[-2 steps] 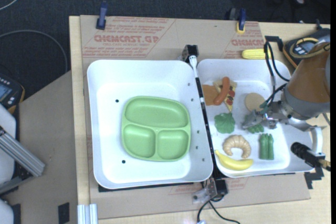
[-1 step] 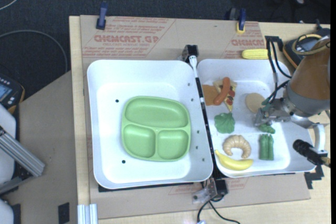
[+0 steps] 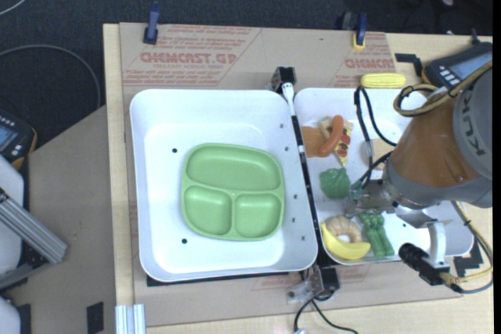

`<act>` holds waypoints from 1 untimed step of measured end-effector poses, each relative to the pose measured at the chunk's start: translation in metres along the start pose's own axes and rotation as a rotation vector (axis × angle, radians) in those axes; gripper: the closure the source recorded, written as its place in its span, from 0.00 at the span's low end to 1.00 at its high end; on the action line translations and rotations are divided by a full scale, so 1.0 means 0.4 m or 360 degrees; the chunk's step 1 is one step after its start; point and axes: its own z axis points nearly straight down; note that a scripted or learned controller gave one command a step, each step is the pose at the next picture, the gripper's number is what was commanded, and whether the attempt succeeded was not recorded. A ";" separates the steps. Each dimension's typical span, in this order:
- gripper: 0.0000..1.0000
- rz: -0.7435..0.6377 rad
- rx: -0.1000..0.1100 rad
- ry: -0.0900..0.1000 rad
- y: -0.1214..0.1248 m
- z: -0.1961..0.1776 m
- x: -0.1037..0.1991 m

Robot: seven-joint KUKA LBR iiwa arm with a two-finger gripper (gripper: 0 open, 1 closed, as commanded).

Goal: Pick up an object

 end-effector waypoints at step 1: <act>1.00 0.0008 -0.0013 -0.0008 0.007 -0.028 -0.011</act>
